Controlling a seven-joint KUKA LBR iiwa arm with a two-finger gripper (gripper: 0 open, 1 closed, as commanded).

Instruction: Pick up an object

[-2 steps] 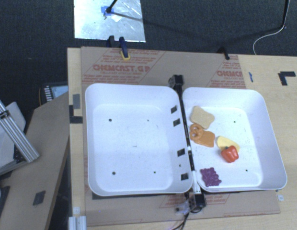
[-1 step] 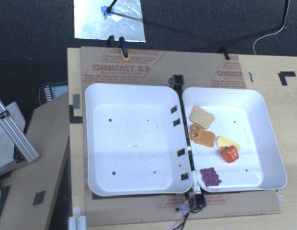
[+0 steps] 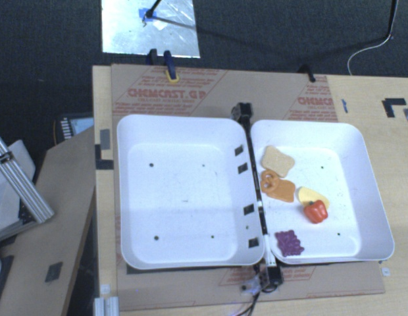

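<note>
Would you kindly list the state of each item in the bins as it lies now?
Bread slice: lying flat in the right bin, touching the pretzel.
Pretzel: flat, beside the divider.
Yellow piece: flat, partly behind the red pepper.
Red pepper: resting on the bin floor, ungripped.
Purple grapes: lying alone near the front edge.
Left bin: upright on the bench.
</note>
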